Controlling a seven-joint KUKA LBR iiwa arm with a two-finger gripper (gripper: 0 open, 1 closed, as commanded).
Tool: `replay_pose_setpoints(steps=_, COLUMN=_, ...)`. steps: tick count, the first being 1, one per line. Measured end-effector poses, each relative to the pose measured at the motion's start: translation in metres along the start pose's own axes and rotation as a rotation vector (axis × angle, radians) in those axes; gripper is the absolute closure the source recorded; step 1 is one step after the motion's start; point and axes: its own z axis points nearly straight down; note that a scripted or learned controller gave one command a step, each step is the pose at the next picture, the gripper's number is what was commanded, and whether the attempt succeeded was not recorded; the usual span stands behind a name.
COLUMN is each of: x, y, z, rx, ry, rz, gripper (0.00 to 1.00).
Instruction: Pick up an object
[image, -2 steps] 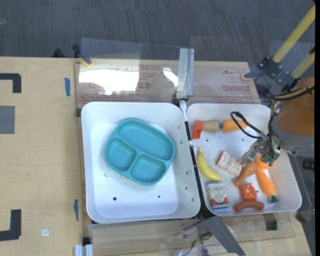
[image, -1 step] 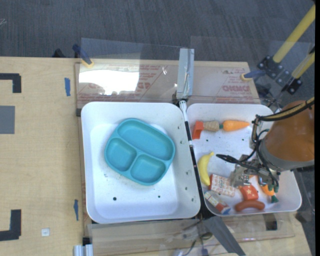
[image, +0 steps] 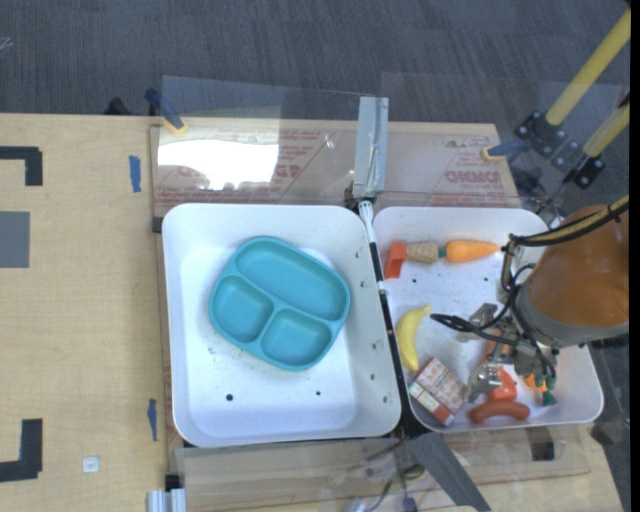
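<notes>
The right bin (image: 575, 400) holds several small things. A yellow banana (image: 410, 337) lies at its left side, with a red-and-white box (image: 437, 388) just below it. An orange carrot (image: 470, 250) and a red block (image: 394, 259) lie along the far side. A red sausage-like piece (image: 498, 410) lies at the near edge, with a small orange piece (image: 504, 383) just above it. My gripper (image: 492, 362) hangs low in this bin, right of the banana and directly over the orange and red pieces. Its metal parts and cables hide what is beneath it.
The left bin (image: 200, 400) bears a blue three-compartment plate (image: 280, 302). A metal divider post (image: 371, 150) stands between the bins at the back. The arm's orange band (image: 585, 280) covers the right bin's right side.
</notes>
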Motion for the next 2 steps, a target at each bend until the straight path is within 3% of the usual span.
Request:
replay_pose_setpoints(steps=1, x=-0.148, y=0.026, z=0.010, rx=-0.001, ry=0.030, rz=0.025, gripper=0.00)
replay_pose_setpoints(steps=2, x=-0.168, y=0.016, z=0.011, rx=-0.012, ry=0.066, rz=-0.046, gripper=0.00)
